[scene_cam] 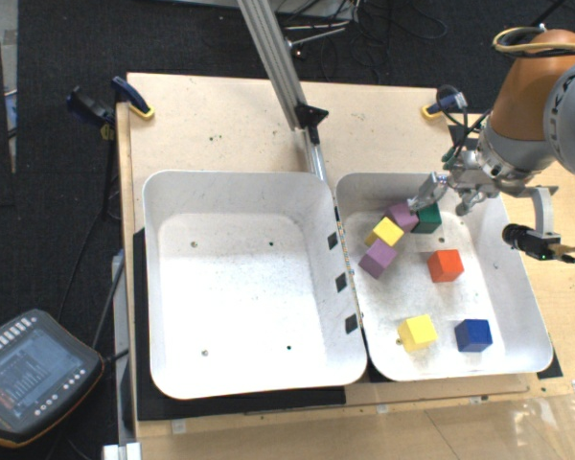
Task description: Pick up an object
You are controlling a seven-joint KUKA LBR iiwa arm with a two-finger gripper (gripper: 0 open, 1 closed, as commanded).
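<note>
Well, going left to right in the right bin (517,300) I see purple (378,258) and yellow (388,231) blocks, a green block (427,221) at the far side, and my gripper (450,195) hovering just above it, jaws spread and pinching nothing.
</note>
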